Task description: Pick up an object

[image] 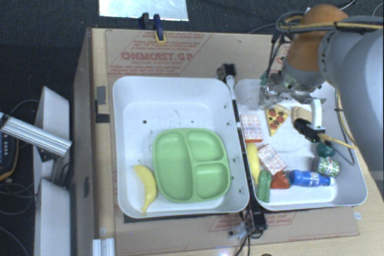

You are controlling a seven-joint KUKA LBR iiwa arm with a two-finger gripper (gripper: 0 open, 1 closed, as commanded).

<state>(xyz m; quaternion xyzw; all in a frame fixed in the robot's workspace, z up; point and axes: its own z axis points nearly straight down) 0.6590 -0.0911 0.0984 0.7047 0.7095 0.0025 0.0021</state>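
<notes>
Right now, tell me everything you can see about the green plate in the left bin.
The green plate is a light green divided tray, plastic by the look of it, squarish with rounded corners. Raised ridges split it into three compartments: one long one on its left side and two smaller ones on its right. All three hold nothing. It lies flat on the floor of the left bin, toward the near right corner. A yellow banana lies beside its lower left edge, close or just touching.

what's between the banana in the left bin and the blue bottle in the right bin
In the camera view, the green divided plate lies between the banana and the blue bottle, then the bins' rims, a yellow piece and a red item.
</notes>
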